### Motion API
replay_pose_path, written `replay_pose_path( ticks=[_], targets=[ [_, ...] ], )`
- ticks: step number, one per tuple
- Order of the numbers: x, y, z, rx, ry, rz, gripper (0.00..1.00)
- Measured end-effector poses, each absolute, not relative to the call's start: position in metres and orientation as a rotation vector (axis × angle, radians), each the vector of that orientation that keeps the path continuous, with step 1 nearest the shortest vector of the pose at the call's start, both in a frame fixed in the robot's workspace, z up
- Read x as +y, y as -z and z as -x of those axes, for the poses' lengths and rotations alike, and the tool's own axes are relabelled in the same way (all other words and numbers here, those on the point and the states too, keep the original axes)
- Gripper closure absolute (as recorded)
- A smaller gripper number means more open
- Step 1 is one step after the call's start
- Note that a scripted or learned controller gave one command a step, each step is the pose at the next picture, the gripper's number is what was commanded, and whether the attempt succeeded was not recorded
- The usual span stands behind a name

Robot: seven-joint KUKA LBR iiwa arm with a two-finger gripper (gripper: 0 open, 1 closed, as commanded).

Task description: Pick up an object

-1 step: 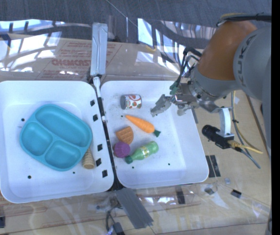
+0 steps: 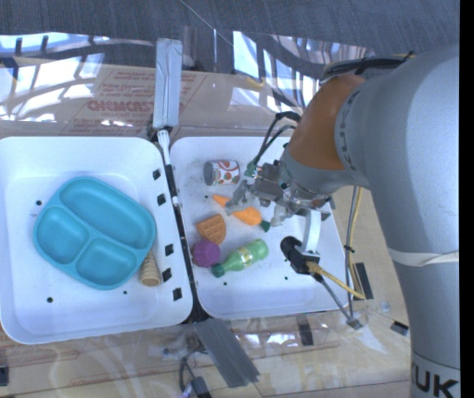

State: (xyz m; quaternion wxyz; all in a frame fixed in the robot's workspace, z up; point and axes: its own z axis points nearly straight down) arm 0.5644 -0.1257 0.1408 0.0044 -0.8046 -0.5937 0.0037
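Observation:
My gripper (image 2: 258, 206) hangs low in the right bin (image 2: 320, 301), its two fingers (image 2: 239, 195) spread apart. An orange toy carrot (image 2: 248, 216) lies on the bin floor right under them, between the fingers; nothing is lifted. A small white and orange can (image 2: 222, 172) lies just to the upper left of the gripper. Left of the carrot is an orange waffle-like piece (image 2: 212, 226). Below it lie a purple toy (image 2: 205, 254) and a green bottle (image 2: 244, 255).
The left bin (image 2: 5, 222) holds a blue divided plate (image 2: 94, 231) and a tan ice-cream cone (image 2: 150, 269) near its right wall. The ridge where the bins meet (image 2: 175, 222) runs between them. The grey arm covers the right bin's right side.

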Motion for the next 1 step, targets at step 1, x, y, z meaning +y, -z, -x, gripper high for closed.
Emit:
replay_pose_path(
  ticks=[1],
  targets=[
    [-0.1319,-0.0905,-0.5838,-1.872,-0.007,2.519,0.00]
  ],
)
